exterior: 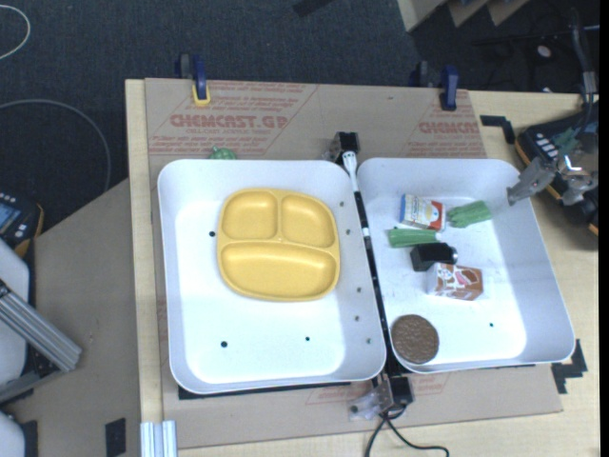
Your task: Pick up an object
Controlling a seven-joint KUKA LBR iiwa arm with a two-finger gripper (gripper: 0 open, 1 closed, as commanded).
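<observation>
The right bin (533, 293) holds several small objects. A white packet with red and blue print (422, 211) lies near its far side, with a green block (469, 215) beside it. A thin green stick (411, 237) lies above a black block (433, 254). A brown and white packet (459, 281) sits below those. A round brown disc (416, 338) rests at the near left corner. My gripper (531, 181) hangs over the bin's far right rim, just right of the green block and apart from it, with nothing seen in it.
The left bin (190, 284) bears a yellow divided plate (279, 244). Blue clamps (199, 72) (448, 88) pin the cardboard sheet at the back. Cables and dark gear (547, 143) crowd the right edge by the arm.
</observation>
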